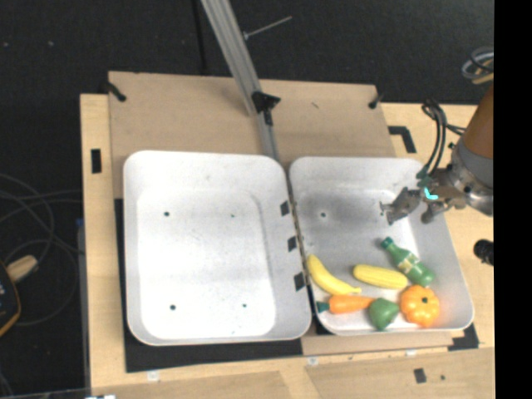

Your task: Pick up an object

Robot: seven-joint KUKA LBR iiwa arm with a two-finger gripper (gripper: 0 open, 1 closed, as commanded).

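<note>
Claw [412, 209] released, nothing inside, over right bin [349, 181]. Below: green bottle [407, 262], 2 bananas [331, 278] [381, 276], carrot [349, 303], orange pumpkin [420, 304].

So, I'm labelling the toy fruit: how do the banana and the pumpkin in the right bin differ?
The banana is long, curved and yellow; the pumpkin is round and orange. The banana lies by the bin's left wall, the pumpkin near its front right corner. Both rest in the right bin, apart from the gripper.

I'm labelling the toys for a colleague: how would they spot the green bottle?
Look in the right-hand bin, among the toys at its near edge. The green bottle lies farthest back, above the pumpkin; it alone has a white label.
</note>
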